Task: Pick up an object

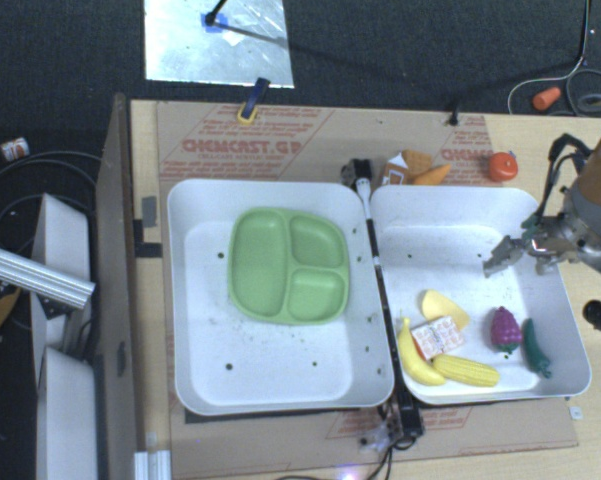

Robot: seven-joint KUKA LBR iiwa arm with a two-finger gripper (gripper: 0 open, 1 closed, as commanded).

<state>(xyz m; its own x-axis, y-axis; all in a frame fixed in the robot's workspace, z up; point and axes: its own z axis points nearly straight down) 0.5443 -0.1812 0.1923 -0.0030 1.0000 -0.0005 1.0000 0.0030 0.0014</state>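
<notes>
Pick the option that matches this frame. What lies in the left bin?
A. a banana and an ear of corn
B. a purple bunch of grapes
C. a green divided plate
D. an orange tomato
C: the green divided plate lies alone in the left bin, while the banana, corn and grapes sit in the right bin.

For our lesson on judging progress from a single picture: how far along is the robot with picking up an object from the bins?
Nothing looks done yet: the banana, corn cob, purple grapes and small carton all lie in the right bin. In hand: the gripper hovers over that bin's bare upper part, with no object between its fingers. Left: moving to an item, gripping and lifting it. The green divided plate sits in the left bin.
</notes>
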